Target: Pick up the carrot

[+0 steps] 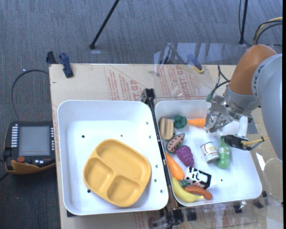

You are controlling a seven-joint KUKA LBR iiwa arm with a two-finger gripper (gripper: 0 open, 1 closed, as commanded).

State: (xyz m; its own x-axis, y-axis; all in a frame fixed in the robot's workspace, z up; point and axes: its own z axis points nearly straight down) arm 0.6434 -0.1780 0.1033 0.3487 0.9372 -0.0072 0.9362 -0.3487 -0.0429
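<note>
A small orange carrot (196,122) with a green leafy top (180,121) lies near the back of the right bin (250,175), pointing right. My gripper (213,124) hangs just right of the carrot's tip, low over the bin. Nothing shows between its jaws. A second orange, cone-shaped piece (174,166) lies along the bin's left wall.
The right bin also holds a tan bread slice (166,128), a watermelon wedge (175,142), purple grapes (184,155), a can (209,152), a green bottle (224,157), a banana (183,192) and a red pepper (198,191). A yellow divided plate (117,172) sits in the left bin (71,128).
</note>
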